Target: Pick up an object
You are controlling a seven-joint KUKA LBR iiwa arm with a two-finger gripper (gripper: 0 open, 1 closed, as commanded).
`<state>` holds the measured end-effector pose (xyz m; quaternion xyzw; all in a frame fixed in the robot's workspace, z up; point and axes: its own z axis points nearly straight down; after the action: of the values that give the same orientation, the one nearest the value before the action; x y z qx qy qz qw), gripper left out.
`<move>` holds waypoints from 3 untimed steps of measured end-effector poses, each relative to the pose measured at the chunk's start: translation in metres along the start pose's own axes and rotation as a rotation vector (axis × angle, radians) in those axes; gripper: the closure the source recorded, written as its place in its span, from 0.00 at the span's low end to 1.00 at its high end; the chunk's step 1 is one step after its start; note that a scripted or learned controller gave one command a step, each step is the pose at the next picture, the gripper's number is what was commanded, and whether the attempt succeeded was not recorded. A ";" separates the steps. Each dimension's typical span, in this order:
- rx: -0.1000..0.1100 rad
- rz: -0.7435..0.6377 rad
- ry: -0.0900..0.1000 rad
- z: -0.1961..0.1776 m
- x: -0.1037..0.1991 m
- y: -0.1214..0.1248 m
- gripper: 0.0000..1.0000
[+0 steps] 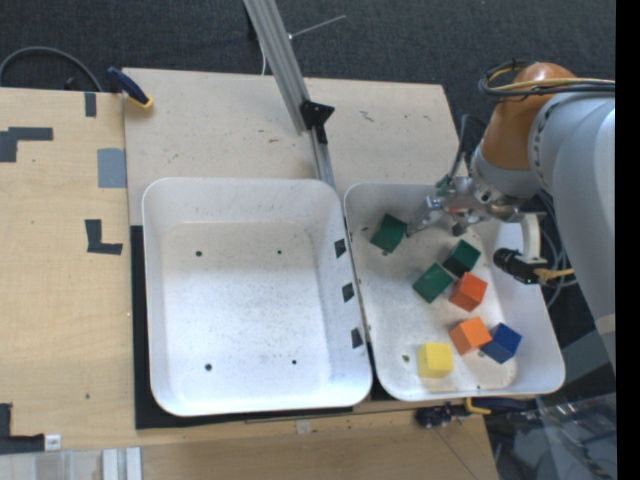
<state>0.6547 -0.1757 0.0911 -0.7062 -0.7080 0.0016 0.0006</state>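
Observation:
The right bin (530,368) holds several small blocks. A green block (388,234) lies near its back left. Toward the middle sit another green block (432,282), a dark green block (463,256) and an orange block (467,291). A second orange block (469,335), a blue block (503,342) and a yellow block (435,359) lie near the front. My gripper (452,214) hangs low over the back of this bin, just right of the first green block and above the dark green one. I see no block in it.
The left bin (160,218) stands beside the right one. A slanted metal bar (285,58) runs down to the gap between the bins. A blue and yellow clamp (130,86) lies at the back left of the bench.

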 end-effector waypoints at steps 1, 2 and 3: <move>0.000 -0.001 -0.001 -0.011 0.001 0.000 1.00; -0.004 0.000 0.001 -0.067 0.009 -0.001 1.00; -0.008 0.001 0.000 -0.121 0.009 0.000 1.00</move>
<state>0.6555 -0.1666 0.2122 -0.7065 -0.7077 -0.0014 -0.0022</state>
